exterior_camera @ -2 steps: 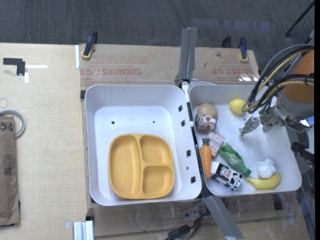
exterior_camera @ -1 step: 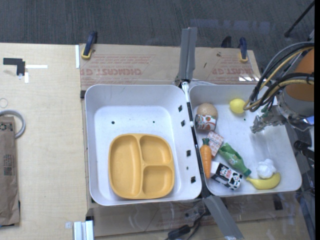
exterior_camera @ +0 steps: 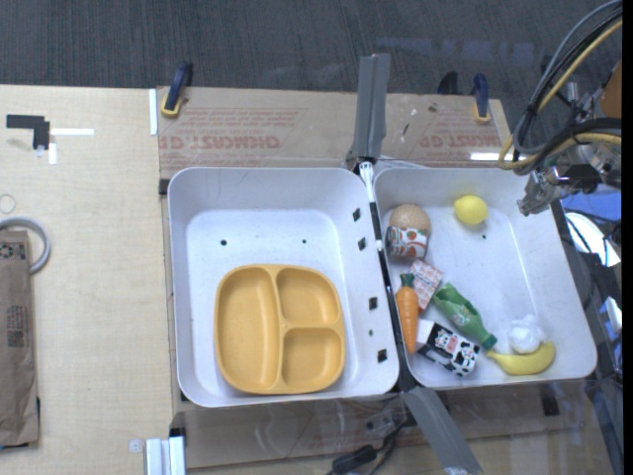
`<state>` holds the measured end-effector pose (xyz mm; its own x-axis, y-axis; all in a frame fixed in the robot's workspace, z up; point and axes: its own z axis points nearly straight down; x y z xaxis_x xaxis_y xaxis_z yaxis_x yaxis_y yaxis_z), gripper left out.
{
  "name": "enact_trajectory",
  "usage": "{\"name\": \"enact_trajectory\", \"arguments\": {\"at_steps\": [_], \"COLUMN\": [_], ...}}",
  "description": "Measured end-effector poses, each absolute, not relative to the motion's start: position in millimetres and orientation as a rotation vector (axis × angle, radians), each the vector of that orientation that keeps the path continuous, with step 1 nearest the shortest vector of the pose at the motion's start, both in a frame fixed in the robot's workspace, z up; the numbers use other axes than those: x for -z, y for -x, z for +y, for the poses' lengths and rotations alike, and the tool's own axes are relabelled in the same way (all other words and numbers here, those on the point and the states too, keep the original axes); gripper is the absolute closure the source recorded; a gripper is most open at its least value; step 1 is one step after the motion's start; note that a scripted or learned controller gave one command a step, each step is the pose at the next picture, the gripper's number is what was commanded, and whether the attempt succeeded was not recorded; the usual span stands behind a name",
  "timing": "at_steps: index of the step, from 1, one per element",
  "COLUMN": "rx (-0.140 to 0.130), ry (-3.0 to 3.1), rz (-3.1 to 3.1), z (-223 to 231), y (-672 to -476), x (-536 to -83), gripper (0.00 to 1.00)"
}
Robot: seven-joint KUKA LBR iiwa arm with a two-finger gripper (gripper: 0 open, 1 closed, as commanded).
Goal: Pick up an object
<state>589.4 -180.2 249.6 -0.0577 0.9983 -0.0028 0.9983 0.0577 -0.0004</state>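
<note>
Yellow banana [exterior_camera: 523, 360] nearest; cardboard [exterior_camera: 326, 127] reads "CHEMCEST"; gripper [exterior_camera: 539, 198] state unclear.

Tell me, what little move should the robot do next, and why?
Probably slide the tool left, over the small round yellow lemon. The tool sits at the upper right rim of the right-hand shallow white bin, not above any item, and the lemon is the nearest thing, lying apart from the crowded toys lower down. Whether its grip is open cannot be told.
</note>
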Motion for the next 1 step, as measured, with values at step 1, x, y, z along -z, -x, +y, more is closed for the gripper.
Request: {"name": "enact_trajectory", "arguments": {"at_steps": [1], "rx": [0.004], "ry": [-1.944], "rz": [2.465], "z": [-185.0], "y": [-659.5], "x": [-249.8], "gripper": [1.0]}}
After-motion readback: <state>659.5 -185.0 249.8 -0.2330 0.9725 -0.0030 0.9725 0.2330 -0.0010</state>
